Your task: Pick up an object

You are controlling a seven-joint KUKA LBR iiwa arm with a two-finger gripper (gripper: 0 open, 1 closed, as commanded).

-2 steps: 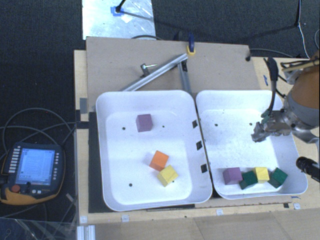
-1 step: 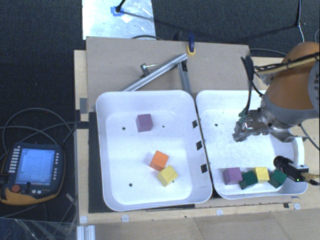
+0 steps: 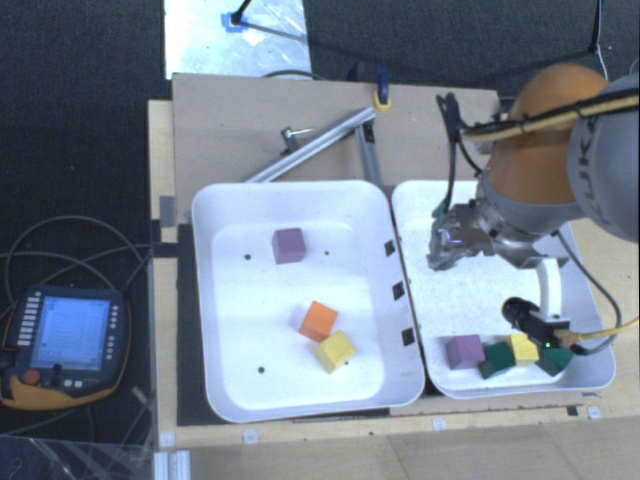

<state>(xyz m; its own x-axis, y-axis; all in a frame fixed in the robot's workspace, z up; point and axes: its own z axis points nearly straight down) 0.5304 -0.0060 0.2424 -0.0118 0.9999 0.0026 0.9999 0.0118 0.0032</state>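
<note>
grey hand (image 3: 447, 248) above right bin (image 3: 600, 368)

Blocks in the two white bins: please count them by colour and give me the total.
Purple: 2, one in the left bin, one in the right bin
Yellow: 2
Green: 2
Orange: 1
Total: 7 blocks

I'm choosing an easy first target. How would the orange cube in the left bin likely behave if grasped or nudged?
The orange cube looks solid with flat faces, so it would probably slide, not roll. It touches the yellow cube, so a push could shift both. It seems small, probably light.
</note>
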